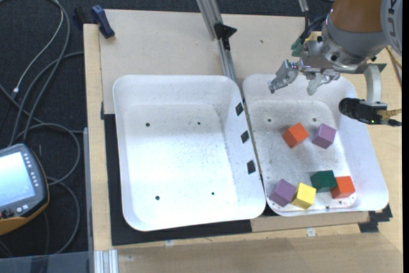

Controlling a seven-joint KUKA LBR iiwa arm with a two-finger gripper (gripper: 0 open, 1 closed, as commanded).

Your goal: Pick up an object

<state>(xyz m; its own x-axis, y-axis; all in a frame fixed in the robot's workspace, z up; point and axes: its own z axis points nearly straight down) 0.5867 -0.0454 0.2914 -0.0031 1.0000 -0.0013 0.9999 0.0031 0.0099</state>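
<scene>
My gripper (298, 82) hangs over the far edge of the right bin (367, 156), fingers spread apart with nothing between them. Below it in that bin lie an orange cube (295, 135) and a purple cube (324, 135) side by side. Near the bin's front edge sit another purple cube (282, 192), a yellow cube (305, 195), a green cube (323, 180) and a second orange cube (343, 187), packed close together.
The left bin (176, 150) lies beside the right one, with small black clips (244, 136) along the shared wall. A slanted metal rail (206, 0) crosses the bench behind the bins. A blue clamp (101, 19) sits at the far left corner.
</scene>
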